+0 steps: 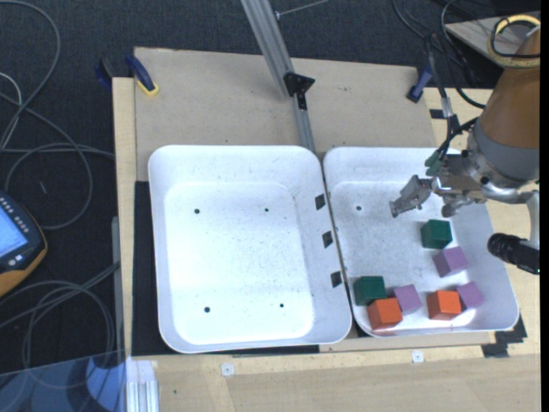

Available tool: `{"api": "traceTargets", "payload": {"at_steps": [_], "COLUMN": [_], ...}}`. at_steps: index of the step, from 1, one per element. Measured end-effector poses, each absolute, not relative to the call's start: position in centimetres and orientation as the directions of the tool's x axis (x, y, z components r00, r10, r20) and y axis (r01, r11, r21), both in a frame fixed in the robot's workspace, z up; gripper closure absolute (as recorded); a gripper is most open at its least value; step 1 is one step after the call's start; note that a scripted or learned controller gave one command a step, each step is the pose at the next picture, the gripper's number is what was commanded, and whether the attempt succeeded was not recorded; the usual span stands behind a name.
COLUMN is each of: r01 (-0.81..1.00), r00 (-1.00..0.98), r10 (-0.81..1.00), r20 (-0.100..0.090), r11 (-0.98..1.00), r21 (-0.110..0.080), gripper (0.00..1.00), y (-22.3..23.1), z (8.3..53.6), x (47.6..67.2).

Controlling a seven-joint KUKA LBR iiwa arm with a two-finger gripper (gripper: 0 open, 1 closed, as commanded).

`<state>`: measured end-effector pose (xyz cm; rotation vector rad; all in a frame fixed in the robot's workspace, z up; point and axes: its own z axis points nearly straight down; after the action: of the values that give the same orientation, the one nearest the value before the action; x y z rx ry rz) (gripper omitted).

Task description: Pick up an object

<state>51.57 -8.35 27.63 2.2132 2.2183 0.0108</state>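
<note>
My gripper (429, 202) hangs over the upper middle of the right bin (377, 158), open, with nothing between its fingers. A green cube (437, 233) lies just below it, apart from the fingertips. Beneath that sits a purple block (449, 260). Along the bin's front edge lie a dark green cube (370, 289), an orange cube (385, 312), a purple block (407, 298), a second orange cube (444, 304) and another purple block (470, 295).
The left bin (171, 256) stands beside the right one, parted from it by a raised rim with black clips (327, 239). A slanted metal bar (274, 50) crosses the back of the bench. Cables lie on the floor at left.
</note>
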Motion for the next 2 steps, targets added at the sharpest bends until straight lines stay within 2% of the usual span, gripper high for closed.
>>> {"api": "traceTargets", "payload": {"at_steps": [1,2], "r01": [1.0,1.0], "r00": [-0.004,-0.002], "r10": [1.0,1.0], "r20": [0.0,-0.001], "r11": [0.004,0.002], "r21": [0.01,0.008], "gripper": [0.0,0.0], "y": [-6.2,-6.1], "z": [36.0,40.4], "x": [51.8,53.8]}}
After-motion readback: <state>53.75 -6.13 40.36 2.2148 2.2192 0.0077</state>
